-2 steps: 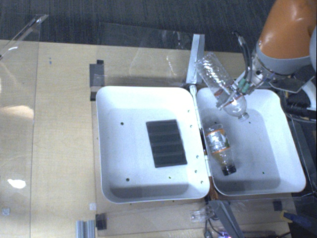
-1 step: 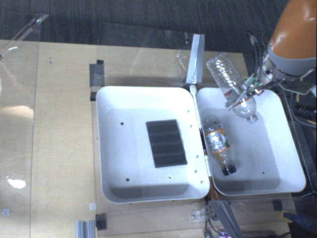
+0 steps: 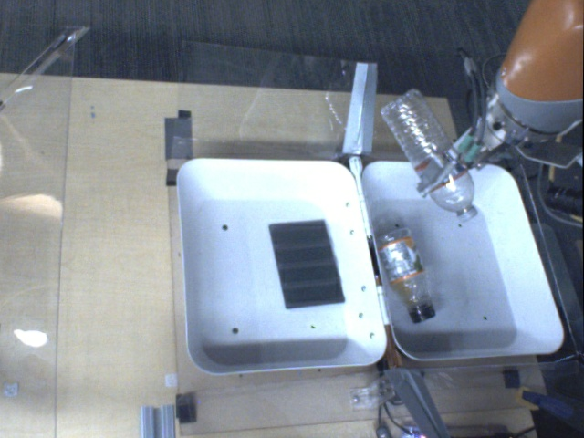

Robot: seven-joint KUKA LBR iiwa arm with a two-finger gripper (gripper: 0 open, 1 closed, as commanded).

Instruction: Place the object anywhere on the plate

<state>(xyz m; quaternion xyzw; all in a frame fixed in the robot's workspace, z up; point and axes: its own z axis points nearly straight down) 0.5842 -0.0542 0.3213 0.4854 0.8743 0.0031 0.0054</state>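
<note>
The bottle (image 3: 418, 138) is hanging in the air over the right bin (image 3: 520, 272), at about one o'clock from the middle of the camera view; it is clamped near its neck between the fingers of the gripper (image 3: 447, 173), its body slanting up toward eleven o'clock and its cap end pointing down toward five o'clock. The plate (image 3: 306, 263), a dark ribbed rectangle, is lying flat in the left bin (image 3: 210, 245), at about eight o'clock from the bottle and well apart from it; so, as I judge it, the pick is done while the carry across the divider and the release are left. A second bottle (image 3: 403, 272) with an orange label is lying in the right bin at six o'clock from the held one, close by the divider and not touching the gripper. The held bottle is looking clear and empty, its wall ridged and catching glare; its cap end is blurring into the white bin floor, so I cannot tell whether a cap is on it.
</note>
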